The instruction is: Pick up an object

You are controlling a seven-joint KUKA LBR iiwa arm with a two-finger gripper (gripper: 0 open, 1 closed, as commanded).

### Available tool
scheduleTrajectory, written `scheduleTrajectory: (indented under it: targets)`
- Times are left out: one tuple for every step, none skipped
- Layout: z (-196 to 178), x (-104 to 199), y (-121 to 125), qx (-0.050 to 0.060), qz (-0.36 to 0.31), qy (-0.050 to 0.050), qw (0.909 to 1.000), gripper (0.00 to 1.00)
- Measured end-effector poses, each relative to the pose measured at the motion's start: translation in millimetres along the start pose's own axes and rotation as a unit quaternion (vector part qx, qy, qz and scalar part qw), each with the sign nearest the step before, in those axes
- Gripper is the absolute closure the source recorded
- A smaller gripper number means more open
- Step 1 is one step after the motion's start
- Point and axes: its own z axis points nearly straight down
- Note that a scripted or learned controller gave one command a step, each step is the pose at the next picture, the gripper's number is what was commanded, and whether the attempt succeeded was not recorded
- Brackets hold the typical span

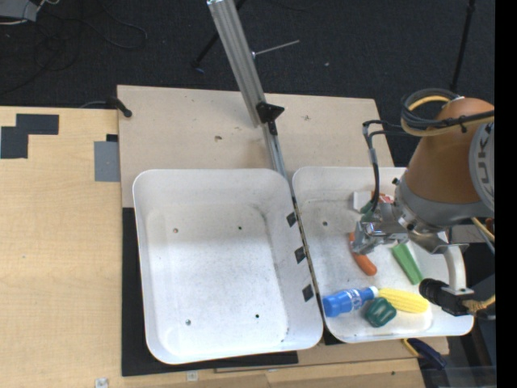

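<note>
Gripper [373,231] is down over the orange piece [363,260] in the right bin [323,208], presumably lining up a grab; can't tell its grip state.

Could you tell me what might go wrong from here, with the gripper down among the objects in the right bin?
The gripper sits low in the right bin, right at an orange object, which could be nudged aside rather than gripped. The green stick, yellow object, teal piece and blue bottle crowd the near corner, so a sweep may knock them together. The arm hides part of the bin, so a grasp is hard to confirm.
</note>
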Motion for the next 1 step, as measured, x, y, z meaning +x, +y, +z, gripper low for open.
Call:
scheduleTrajectory:
  targets:
    - [-12.2,49.8,11.0,0.000,0.001,-0.001,1.0000,1.00]
